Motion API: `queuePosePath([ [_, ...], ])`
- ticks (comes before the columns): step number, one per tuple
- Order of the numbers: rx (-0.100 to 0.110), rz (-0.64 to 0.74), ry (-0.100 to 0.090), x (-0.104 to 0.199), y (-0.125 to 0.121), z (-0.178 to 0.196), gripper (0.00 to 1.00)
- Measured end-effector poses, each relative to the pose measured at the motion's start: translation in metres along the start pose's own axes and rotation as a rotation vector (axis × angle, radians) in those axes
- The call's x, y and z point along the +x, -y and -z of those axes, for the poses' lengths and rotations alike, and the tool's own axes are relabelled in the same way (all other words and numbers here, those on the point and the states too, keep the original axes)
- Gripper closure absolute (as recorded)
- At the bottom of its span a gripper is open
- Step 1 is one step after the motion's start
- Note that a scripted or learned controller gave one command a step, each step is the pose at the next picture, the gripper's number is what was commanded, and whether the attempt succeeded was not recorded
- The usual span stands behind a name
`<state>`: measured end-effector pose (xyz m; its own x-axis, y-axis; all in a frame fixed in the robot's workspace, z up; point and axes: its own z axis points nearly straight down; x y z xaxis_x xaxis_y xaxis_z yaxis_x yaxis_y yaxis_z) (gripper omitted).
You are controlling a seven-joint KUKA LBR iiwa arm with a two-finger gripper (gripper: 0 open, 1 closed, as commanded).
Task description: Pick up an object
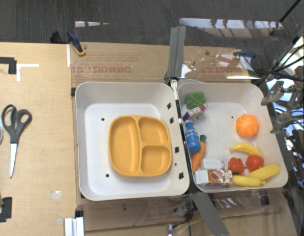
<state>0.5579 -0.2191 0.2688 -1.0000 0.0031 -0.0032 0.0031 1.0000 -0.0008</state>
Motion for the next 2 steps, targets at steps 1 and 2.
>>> queuePosePath([
  [1,-0.001,-0.023,-0.001,0.014,0.001,-0.168,0.00],
  [2,0.000,-0.147,0.003,-0.069,-0.074,-0.154,0.00],
])
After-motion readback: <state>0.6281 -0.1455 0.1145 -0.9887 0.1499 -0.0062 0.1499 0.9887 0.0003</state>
